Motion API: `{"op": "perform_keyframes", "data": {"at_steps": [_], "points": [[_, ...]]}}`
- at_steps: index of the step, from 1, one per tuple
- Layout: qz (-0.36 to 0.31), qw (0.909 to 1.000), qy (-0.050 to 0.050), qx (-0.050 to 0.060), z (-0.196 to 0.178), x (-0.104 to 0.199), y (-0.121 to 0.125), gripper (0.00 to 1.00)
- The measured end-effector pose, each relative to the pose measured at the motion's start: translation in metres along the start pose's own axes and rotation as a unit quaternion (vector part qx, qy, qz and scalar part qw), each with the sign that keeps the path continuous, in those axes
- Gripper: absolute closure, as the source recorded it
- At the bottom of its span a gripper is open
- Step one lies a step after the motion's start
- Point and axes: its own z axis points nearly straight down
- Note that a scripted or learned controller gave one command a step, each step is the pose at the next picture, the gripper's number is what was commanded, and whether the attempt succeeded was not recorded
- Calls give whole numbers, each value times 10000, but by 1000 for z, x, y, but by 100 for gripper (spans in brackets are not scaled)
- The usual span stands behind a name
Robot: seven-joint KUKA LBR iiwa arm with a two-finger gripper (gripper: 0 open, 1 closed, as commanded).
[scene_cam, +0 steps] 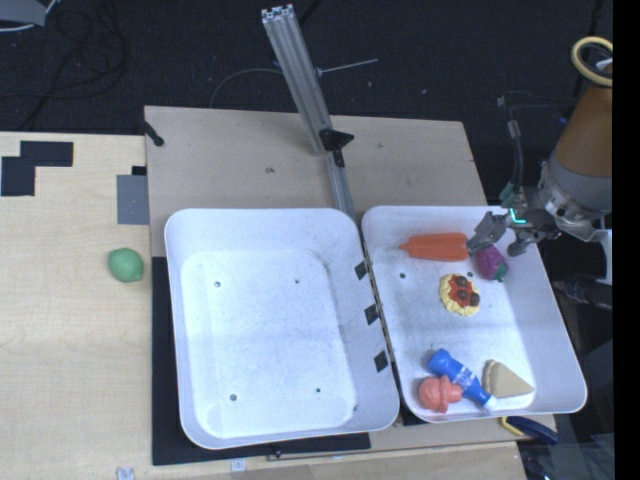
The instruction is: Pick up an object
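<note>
Two white bins lie side by side on the tabletop (80, 208): the left bin (262, 328) and the right bin (540, 308), which carries all the candidate objects. Grey arm (585, 168) enters from the right, its tool (497, 233) poised over the right bin's far edge, just beside a purple piece (490, 262) and the right end of an orange carrot (436, 247). Whether the tool is spread or closed cannot be told at this scale, and no object is seen in its grasp. Further items, in falling size: yellow round with red topping (460, 295) mid-bin; beige wedge (506, 379), blue piece (460, 373) and pink piece (436, 394) clustered at the near edge. Green ball (126, 265) lies apart on the tabletop, left of the bins. For a sound pick, the purple piece appears nearest; descent should centre on it, clear of carrot and bin wall, before closing.
</note>
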Motion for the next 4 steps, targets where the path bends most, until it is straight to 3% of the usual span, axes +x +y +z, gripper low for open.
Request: {"op": "perform_keyframes", "data": {"at_steps": [1, 3, 4], "points": [[0, 10000, 0, 1, 0, 0, 0, 0], [0, 10000, 6, 29, 105, -4, -4, 0], [-1, 10000, 1, 6, 141, -3, -4, 0]]}}
